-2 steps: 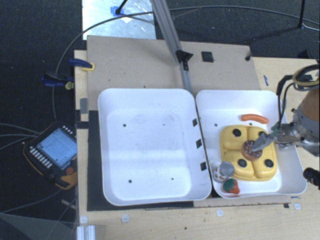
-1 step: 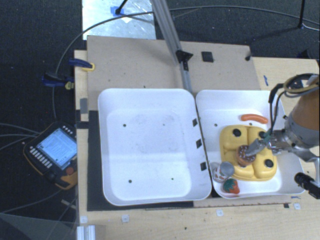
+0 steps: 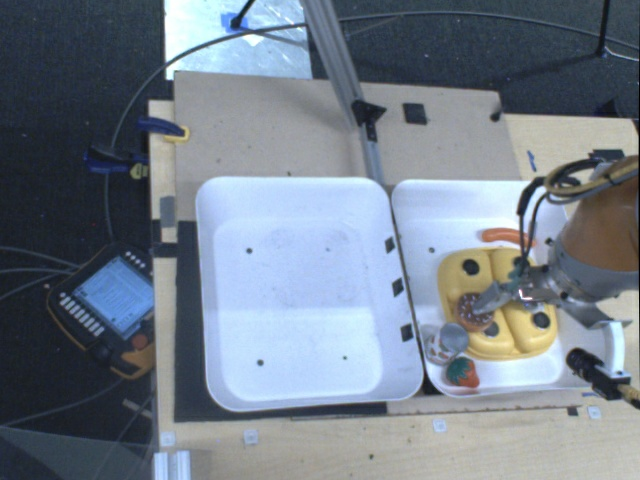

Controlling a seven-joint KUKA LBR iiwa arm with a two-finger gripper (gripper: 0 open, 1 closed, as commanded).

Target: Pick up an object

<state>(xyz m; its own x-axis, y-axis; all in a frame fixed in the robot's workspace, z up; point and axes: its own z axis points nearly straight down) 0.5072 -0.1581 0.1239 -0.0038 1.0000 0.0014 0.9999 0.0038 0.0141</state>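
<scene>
The right bin (image 3: 445,213) holds a cluster of objects. A large yellow moulded toy (image 3: 468,270) lies in its middle. A small brown round piece (image 3: 470,313) rests on the toy's left side. An orange stick-like item (image 3: 502,236) lies just behind the toy. A grey-silver piece (image 3: 452,338) and a red and green item (image 3: 461,371) sit at the bin's front left. My gripper (image 3: 497,300) hangs low over the yellow toy, right beside the brown piece. The arm's orange band (image 3: 600,233) rises behind it at the right.
The left bin (image 3: 290,298) is a bare white tray next to the right one, with black clips (image 3: 397,286) along their shared wall. A grey pole (image 3: 335,53) slants in at the back. A teach pendant (image 3: 105,303) lies off the bench at the left.
</scene>
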